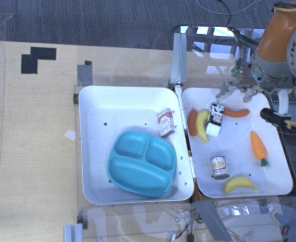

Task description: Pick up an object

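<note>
Roughly: light wooden bench (32,135) carries two shallow white bins, dark carpet beyond. Left white bin (95,115) holds a blue sectioned plastic tray (142,163) and a small red-and-white packet (165,122) near its right wall. Right white bin (279,178) holds a red sausage (192,122), a yellow banana (202,126), a black-and-white carton (215,120), an orange sausage (236,113), an orange carrot (258,146), a small tin can (219,167) and a second yellow banana (240,185). Two-finger gripper (237,91) hangs over that bin's far edge, fingers spread, pinching nothing, just above the carton. Open floor sits mid-bin, between carton and carrot.
</note>
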You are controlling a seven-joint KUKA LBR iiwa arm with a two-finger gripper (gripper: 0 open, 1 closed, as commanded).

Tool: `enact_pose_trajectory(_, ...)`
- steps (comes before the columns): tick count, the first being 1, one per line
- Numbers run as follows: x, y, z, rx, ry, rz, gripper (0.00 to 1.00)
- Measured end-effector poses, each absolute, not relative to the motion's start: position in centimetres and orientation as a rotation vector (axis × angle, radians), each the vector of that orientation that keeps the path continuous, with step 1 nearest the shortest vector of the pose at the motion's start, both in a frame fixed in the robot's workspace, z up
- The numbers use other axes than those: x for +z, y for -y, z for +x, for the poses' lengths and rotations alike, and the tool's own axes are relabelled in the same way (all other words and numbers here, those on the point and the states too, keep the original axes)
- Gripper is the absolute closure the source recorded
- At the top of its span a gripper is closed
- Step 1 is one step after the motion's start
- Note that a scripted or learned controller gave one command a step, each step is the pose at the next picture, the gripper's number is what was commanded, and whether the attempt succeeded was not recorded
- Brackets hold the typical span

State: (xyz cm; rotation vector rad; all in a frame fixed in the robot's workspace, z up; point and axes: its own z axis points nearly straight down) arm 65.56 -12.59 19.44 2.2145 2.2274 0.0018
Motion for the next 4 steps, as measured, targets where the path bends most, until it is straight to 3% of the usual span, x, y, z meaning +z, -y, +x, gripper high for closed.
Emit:
enact_pose_trajectory(1,11.1,18.2,66.8,0.005,-2.080,2.349,0.00)
enact_pose_trajectory(2,9.9,14.6,66.3,0.022,-2.053,2.342,0.00)
enact_pose_trajectory(3,11.1,14.6,66.6,0.027,-2.053,2.331,1.00)
enact_pose_trajectory(4,22.1,12.5,67.1,0.007,-2.130,2.302,1.00)
